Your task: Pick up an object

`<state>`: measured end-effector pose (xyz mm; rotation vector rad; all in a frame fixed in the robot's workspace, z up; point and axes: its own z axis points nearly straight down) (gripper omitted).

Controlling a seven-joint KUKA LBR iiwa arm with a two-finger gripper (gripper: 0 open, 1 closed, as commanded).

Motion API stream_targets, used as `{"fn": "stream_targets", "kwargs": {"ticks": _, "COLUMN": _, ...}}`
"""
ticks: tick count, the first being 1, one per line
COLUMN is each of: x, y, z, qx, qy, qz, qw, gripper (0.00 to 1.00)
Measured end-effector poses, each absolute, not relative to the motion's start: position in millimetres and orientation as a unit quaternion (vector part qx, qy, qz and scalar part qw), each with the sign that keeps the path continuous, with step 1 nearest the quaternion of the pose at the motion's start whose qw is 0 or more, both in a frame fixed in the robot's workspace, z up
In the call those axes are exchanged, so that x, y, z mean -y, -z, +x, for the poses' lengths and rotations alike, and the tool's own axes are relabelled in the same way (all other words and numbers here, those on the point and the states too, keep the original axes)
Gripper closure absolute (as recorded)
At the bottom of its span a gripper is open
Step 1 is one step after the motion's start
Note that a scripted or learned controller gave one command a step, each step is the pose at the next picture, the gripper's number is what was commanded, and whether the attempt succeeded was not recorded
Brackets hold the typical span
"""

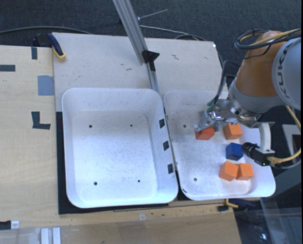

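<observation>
Reaching in from the right, the gripper sat low in the right bin, directly above a red-orange block. Whether it was clenched or released could not be told from this slanted view, nor whether the block was truly caught. Just beside it lay an orange cube; a blue cube sat below that, and two more orange blocks touched each other near the bin's front edge. The left bin lay alongside. A likely failure was an off-centre close pushing the block aside, or the wrist nudging the neighbouring cube while lifting.
</observation>
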<state>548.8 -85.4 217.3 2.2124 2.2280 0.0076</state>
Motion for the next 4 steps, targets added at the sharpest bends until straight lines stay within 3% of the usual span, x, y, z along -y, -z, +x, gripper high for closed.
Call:
{"fn": "stream_targets", "kwargs": {"ticks": 1, "x": 65.9, "y": -310.8, "z": 588.1, "qx": -0.709, "qy": -0.0025, "qz": 0.705, "qw": 0.003, "gripper": 1.00}}
{"fn": "stream_targets", "kwargs": {"ticks": 2, "x": 4.3, "y": -232.4, "z": 628.9, "qx": -0.710, "qy": 0.0023, "qz": 0.705, "qw": -0.003, "gripper": 1.00}}
{"fn": "stream_targets", "kwargs": {"ticks": 3, "x": -54.7, "y": -187.9, "z": 628.9, "qx": -0.710, "qy": 0.0025, "qz": 0.705, "qw": -0.003, "gripper": 1.00}}
{"fn": "stream_targets", "kwargs": {"ticks": 4, "x": -27.7, "y": -191.5, "z": 642.9, "qx": -0.708, "qy": 0.0004, "qz": 0.707, "qw": -0.001, "gripper": 1.00}}
